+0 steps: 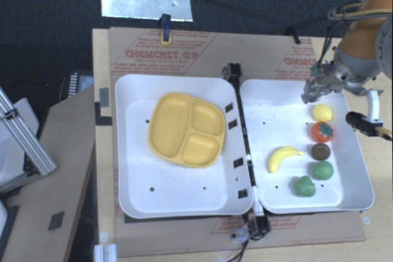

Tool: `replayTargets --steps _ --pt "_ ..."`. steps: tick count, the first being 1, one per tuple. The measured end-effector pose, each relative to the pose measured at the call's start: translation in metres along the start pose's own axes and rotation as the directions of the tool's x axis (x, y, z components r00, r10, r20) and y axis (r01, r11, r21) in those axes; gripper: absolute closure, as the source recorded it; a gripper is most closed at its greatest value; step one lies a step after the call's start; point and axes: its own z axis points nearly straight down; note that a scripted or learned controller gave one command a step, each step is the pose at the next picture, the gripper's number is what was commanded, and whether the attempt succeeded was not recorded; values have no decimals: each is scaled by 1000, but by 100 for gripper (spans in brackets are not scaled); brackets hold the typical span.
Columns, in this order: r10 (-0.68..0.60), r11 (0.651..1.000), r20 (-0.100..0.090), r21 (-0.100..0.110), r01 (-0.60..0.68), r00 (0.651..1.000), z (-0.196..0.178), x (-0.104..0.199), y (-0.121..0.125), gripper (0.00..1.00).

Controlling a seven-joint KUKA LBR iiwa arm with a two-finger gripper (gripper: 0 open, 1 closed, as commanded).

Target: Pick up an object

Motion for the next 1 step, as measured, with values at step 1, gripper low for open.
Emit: replayTargets --steps 1 --pt "2 1000 1 0 -2 1000 -63 -7 -1 100"
